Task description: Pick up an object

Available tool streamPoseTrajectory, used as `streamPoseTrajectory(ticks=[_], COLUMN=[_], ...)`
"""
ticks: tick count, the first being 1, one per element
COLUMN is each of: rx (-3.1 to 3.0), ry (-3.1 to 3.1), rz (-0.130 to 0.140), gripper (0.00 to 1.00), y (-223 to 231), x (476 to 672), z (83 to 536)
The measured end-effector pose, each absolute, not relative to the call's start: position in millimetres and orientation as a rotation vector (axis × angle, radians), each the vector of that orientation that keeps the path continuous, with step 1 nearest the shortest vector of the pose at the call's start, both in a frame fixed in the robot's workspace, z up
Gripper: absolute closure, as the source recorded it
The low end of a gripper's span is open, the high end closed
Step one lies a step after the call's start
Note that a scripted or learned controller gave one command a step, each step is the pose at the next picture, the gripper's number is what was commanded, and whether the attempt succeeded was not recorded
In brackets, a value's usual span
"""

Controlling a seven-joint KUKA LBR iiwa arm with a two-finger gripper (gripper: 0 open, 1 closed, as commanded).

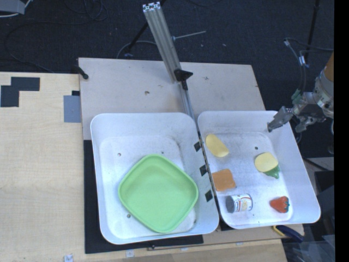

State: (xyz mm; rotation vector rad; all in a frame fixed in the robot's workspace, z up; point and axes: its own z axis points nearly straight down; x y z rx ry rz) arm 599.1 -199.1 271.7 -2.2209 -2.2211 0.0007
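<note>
The right bin (305,168) holds several small objects. A yellow wedge (217,146) lies near its left wall, and an orange square block (223,179) sits just below it. A small can (239,203) rests on its side near the front. To the right are a yellow piece with a green underside (266,163) and a red strawberry-like toy (280,204). My gripper (289,121) hangs over the bin's far right corner, above and apart from all of them. Its fingers (276,120) are spread, open, with nothing between them.
The left bin (103,141) holds a large green square plate (158,192). A metal rail (166,40) slants down from the back to the divide between the bins. Black clips (202,168) sit on the shared wall. Pale benchtop (38,162) lies to the left.
</note>
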Motion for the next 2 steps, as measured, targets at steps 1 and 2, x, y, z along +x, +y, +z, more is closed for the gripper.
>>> streamPoseTrajectory(ticks=[1, 2], rx=[-2.218, -2.218], ry=[-2.219, -2.218], rz=[0.004, 0.005], gripper=[0.00, 0.00], y=[-191.4, -200.7], x=[604.1, 603.7], z=[214.6, 158.7])
